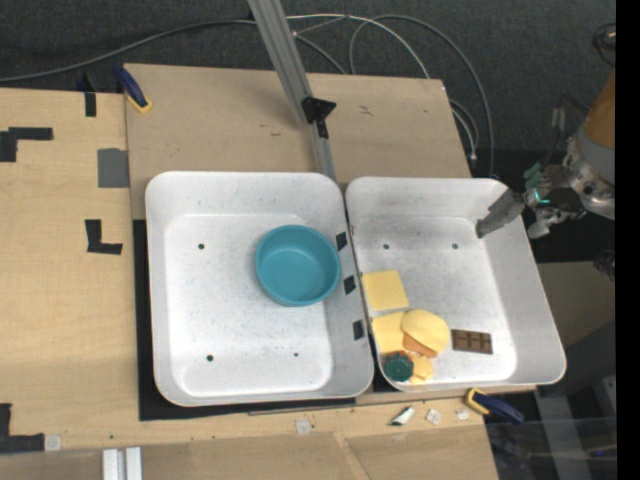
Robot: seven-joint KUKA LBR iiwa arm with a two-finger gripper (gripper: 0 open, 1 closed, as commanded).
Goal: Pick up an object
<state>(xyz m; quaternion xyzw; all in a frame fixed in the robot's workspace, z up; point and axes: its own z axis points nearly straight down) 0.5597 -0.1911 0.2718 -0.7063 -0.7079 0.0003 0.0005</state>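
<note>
In the left bin a blue bowl stands upright near the right wall. The right bin holds a flat yellow square, a round yellow and orange piece, a small teal item and a brown chocolate bar, all grouped near its front. My gripper hovers over the right bin's far right rim, well away from those objects. It is open, with nothing between its fingers.
A slanted metal pole rises behind the bins, with cables looping beyond it. Blue and yellow clamps sit at the bench's back left corner and front right edge. Small white scraps lie in front of the right bin.
</note>
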